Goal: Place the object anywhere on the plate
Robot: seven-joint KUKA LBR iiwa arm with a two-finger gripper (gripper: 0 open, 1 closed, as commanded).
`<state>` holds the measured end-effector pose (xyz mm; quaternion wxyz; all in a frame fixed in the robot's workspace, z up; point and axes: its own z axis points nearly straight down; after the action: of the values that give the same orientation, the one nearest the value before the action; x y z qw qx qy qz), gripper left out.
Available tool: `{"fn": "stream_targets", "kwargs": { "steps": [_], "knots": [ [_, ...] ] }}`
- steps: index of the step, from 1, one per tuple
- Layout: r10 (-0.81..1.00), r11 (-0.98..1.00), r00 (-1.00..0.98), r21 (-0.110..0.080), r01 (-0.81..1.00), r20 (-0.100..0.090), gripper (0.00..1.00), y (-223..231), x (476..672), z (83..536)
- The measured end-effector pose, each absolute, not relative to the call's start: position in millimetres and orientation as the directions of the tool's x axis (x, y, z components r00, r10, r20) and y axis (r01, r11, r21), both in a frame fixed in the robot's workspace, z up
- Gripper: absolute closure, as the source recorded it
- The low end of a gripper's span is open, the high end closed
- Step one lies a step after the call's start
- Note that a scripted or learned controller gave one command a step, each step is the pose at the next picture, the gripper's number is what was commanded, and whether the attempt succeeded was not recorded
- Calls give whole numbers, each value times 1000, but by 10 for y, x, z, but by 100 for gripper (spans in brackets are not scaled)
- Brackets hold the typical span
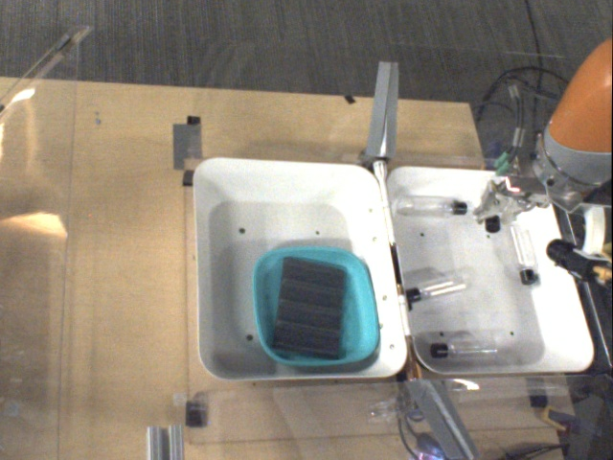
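Dark grey ribbed rectangular block [309, 307] is the piece the task concerns, and it lies flat on the plate in the left-hand bin, its ridges running across its width.

Around it, the pale wooden bench [96, 305] takes up most of the view, with grey carpet [287, 17] beyond its far edge. Two shallow white plastic bins sit side by side on the bench, their inner rims touching. The left bin [220, 257] is the larger in view, and the right bin [479, 314] sits just beside it.

The grey arm with its orange band [584, 103] comes in from the upper right, over the far right corner of the right bin. A teal, rounded-square plastic plate [263, 295] rests on the floor of the left bin, towards its near side, and the block covers much of its middle, well inside the rim.

A grey metal post [385, 113] stands at the far end of the seam between the bins. The metal gripper [505, 195] hangs over the far right part of the right bin, well apart from the plate; whether it is open or closed cannot be told, and nothing can be seen in it.

Four clear tubes with black caps lie scattered in the right bin: one near the far wall [431, 205], one near the right side [524, 252], one by the seam [436, 288] and one along the near wall [465, 350].
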<state>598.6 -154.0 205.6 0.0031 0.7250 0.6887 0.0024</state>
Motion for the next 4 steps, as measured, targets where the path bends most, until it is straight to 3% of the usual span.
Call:
{"fn": "stream_targets", "kwargs": {
  "steps": [1,2,3,4],
  "knots": [
    [985,-172,172,2,985,1,100,-748,5411,1842],
    [999,-39,39,9,999,1,100,-76,5408,2527],
    [1000,6,-6,3,1000,1,100,765,5207,1841],
    [1000,5,-5,4,1000,1,0,760,5210,1845]
  ]
}}
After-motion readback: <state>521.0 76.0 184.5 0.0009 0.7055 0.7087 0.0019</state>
